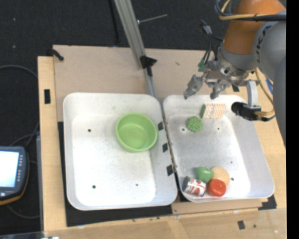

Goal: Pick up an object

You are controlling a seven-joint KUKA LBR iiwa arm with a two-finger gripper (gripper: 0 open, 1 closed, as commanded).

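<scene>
Gripper (205,87) above the far rim of the right bin (249,148), fingers apparently spread and holding nothing. Nearest target the checkered sponge (213,111), just nearward of the gripper, long axis across the bin. Green bumpy ball (193,124) just beyond the sponge.

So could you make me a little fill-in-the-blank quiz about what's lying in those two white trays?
1. The green bowl sits in the ____ bin.
2. The gripper hangs over the right bin's ____ edge.
3. The red ball lies in that bin's ____ corner, beside a can.
4. The bumpy ball near the gripper is ____.

Missing words: left; far; near; green
</scene>
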